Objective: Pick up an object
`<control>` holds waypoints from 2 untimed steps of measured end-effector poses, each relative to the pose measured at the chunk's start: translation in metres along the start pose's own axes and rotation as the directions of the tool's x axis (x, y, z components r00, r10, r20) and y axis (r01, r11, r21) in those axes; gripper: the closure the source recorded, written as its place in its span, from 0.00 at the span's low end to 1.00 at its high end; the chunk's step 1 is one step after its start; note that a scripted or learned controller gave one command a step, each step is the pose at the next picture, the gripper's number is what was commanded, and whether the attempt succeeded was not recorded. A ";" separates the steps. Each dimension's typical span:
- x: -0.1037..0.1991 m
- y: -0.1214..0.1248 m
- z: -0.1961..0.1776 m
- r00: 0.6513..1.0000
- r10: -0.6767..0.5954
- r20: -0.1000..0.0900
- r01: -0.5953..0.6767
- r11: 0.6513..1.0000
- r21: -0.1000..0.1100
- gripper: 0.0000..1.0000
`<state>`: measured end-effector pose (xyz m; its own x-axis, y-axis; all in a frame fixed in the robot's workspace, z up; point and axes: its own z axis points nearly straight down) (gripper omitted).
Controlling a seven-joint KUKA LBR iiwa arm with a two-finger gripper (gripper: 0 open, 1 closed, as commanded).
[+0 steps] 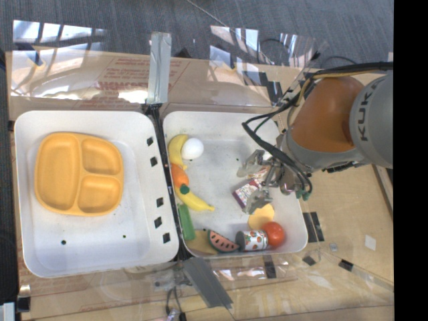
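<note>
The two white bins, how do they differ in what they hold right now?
The left shallow white bin holds one thing, a yellow-orange divided plastic plate, lying flat; the right shallow white bin holds a scatter of toy food, among them a yellow banana and a red tomato. The claw is over the right bin, not the left. Both are shallow and white.

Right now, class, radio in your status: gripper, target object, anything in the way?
Gripper low in right bin, over small packet; grasp not confirmed. Yellow piece, tomato and can crowd close beside it. Yellow tray alone in left bin.
</note>
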<state>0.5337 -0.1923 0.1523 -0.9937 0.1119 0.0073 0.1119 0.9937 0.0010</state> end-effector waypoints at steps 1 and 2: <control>-0.009 0.008 0.061 0.998 0.058 0.008 -0.058 0.998 0.001 0.00; 0.027 -0.022 0.055 0.935 -0.355 0.023 0.355 0.935 0.013 0.00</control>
<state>0.5040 -0.2105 0.0971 -0.9687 -0.2478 -0.0169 -0.2477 0.9688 -0.0095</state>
